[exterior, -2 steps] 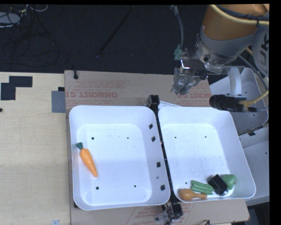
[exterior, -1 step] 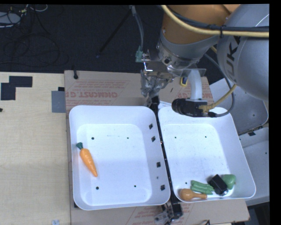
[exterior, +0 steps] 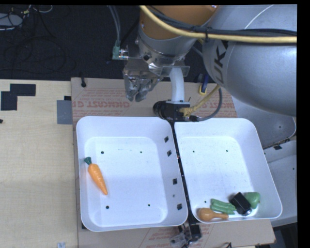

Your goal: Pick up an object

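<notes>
From above, the tool (exterior: 138, 89) hangs beyond the far rim of the left bin (exterior: 121, 125); I cannot tell its state. A carrot (exterior: 97, 178) lies by that bin's left wall. Several small things, perhaps toy vegetables, cluster in the right bin's (exterior: 220, 127) near corner.

Robotics laboratory: large grey industrial arm (exterior: 252, 63) above two shallow white plastic bins (exterior: 82, 160) on a cardboard-covered bench (exterior: 97, 101); loose black cables (exterior: 29, 14) behind.

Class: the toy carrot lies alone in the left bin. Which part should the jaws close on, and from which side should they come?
Probably the carrot at its thick orange middle, from straight above. It lies flat with bare bin floor around it, so close across its narrow width.
</notes>
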You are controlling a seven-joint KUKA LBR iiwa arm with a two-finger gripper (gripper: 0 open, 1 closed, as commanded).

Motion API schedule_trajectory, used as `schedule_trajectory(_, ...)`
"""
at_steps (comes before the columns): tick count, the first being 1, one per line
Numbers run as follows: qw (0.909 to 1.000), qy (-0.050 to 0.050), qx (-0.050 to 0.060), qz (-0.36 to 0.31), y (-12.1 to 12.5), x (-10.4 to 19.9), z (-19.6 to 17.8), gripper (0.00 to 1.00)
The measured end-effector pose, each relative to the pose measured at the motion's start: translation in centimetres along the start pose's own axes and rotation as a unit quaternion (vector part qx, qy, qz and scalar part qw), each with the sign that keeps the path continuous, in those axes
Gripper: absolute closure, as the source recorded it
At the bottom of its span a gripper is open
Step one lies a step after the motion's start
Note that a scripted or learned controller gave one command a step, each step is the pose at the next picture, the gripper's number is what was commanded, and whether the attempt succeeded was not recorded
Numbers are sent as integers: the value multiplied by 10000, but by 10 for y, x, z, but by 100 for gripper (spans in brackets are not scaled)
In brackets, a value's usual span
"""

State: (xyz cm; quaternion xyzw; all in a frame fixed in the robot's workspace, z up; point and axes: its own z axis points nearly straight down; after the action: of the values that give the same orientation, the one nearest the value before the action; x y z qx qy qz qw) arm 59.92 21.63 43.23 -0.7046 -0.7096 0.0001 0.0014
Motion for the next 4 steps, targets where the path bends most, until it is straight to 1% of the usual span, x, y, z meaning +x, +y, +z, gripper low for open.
schedule_trajectory(1,10000,-29,48,26,22,27,92,100)
schedule_trajectory(2,10000,-16,31,16,-61,27,83,100)
schedule_trajectory(3,10000,-9,-17,32,-28,28,41,100)
schedule_trajectory(4,10000,0,-77,48,27,0,-99,100)
